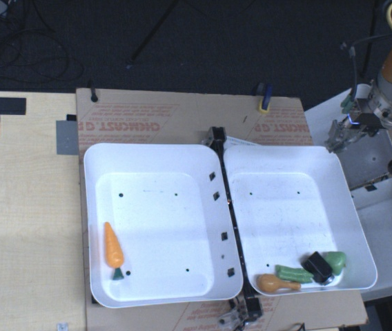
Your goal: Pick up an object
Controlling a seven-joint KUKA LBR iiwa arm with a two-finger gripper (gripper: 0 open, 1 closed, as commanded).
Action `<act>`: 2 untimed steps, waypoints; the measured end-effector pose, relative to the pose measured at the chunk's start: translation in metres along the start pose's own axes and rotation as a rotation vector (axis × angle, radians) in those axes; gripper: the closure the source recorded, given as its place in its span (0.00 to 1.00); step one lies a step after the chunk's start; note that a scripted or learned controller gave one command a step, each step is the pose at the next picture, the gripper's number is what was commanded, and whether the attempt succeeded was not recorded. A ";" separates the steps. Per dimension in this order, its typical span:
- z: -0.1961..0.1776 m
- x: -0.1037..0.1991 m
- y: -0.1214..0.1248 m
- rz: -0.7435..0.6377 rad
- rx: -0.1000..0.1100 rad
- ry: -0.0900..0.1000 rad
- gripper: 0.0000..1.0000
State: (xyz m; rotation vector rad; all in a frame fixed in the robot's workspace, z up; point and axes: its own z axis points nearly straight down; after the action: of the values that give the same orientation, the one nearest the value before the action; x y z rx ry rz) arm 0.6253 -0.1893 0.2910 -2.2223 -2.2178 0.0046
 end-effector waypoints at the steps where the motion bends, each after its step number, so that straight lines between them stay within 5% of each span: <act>1: 0.082 -0.024 0.018 -0.001 0.004 0.001 1.00; 2: 0.058 -0.025 0.019 -0.003 -0.004 0.000 1.00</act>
State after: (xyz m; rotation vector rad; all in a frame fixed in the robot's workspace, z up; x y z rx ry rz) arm 0.6439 -0.2140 0.2328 -2.2210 -2.2226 0.0005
